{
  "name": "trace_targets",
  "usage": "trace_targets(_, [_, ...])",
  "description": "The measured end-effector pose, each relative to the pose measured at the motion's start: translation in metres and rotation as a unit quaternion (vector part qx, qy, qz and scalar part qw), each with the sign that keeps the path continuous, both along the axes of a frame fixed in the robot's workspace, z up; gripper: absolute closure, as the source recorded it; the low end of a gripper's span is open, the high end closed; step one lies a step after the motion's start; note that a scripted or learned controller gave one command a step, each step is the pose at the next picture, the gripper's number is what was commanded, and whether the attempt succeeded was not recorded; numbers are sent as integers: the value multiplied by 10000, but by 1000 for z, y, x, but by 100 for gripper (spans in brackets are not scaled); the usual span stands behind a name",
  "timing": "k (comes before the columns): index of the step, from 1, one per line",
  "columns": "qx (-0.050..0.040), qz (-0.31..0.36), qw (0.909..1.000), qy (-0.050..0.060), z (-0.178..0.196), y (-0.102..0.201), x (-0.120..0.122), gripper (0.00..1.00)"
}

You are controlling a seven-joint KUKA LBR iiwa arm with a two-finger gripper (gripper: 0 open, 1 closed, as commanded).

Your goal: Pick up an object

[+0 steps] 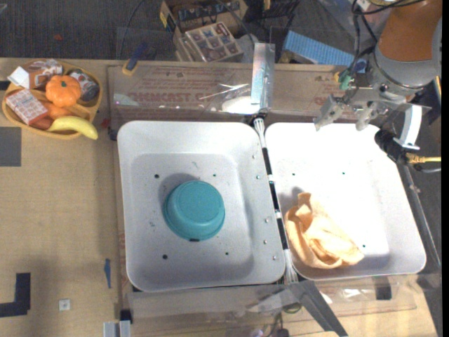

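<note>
- While the task names no particular object, two candidates lie in the bins: a teal bowl (195, 210) turned upside down near the middle of the left bin (133, 153), and a crumpled yellow-orange cloth (319, 236) against the near left corner of the right bin (393, 188).
- The gripper (345, 115) hangs at the far edge of the right bin, high up, with the grey arm (410, 27) and its orange band reaching in from the right.
- Its two fingers stand spread apart with nothing between them, so the tool is open and empty.
- The step in hand looks like the approach: no object has been touched and the gripper is well apart from both.
- The cloth is the nearer candidate, in the same bin as the gripper; the bowl lies in the other bin, past the divider between the bins.
- For the cloth, the next move would call for travel toward the near left corner, then a descent onto a raised fold so the fingers can pinch fabric rather than the bin floor.
- Closeness to the bin wall there is a likely hindrance, since a finger could meet the rim.
- For the bowl, the smooth domed underside offers little to pinch, so a grasp would probably need the rim, which sits against the floor.
</note>
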State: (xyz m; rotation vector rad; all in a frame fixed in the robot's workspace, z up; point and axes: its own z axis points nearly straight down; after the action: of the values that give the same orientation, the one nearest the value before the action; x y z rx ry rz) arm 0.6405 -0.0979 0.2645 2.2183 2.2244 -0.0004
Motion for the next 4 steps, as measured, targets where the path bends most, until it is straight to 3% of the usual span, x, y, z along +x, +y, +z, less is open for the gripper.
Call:
trace_targets(1, [-1,273,9996,-5,-80,26,-54,0])
trace_targets(2, [3,-205,9998,-44,-176,0,-85,0])
trace_targets(3, [-2,-266,9996,-10,-128,-18,-86,0])
trace_targets(4, [-2,299,9995,-27,-176,4,-76,0])
